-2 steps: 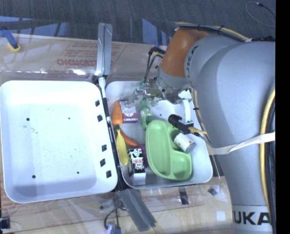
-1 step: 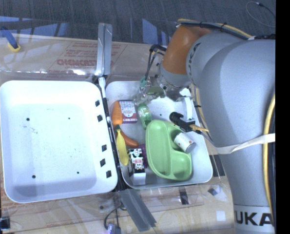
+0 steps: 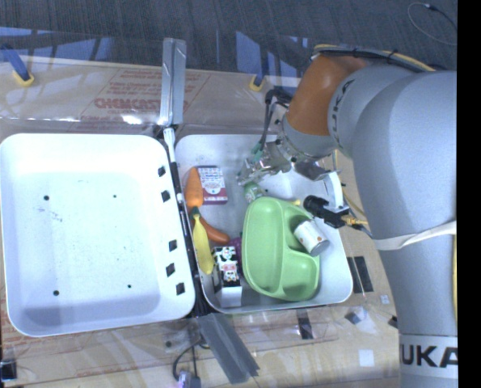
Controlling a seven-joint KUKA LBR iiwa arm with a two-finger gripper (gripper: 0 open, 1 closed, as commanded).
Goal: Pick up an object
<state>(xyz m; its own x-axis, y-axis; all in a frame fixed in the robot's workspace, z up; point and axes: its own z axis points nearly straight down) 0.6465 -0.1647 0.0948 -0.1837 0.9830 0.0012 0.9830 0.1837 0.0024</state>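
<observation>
Pincer [image 3: 260, 170]: hovering in right bin [image 3: 224, 145], finger state unclear.
Nearest object: green bowl [image 3: 274, 253], lying just below pincer.

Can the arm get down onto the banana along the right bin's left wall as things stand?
Probably, but awkwardly: the banana lies bare on top, yet pressed against the bin wall, with the carrot and a small carton crowding it. The gripper hangs nearby.

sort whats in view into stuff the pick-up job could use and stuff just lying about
Belongs to the job:
- two-finger gripper over the right white bin
- green plastic bowl
- small white cylinder with red marking
- orange carrot-shaped toy
- yellow banana
- small red-and-white box
- black-and-white carton

Lying about:
- left white bin
- clear plastic sheet
</observation>
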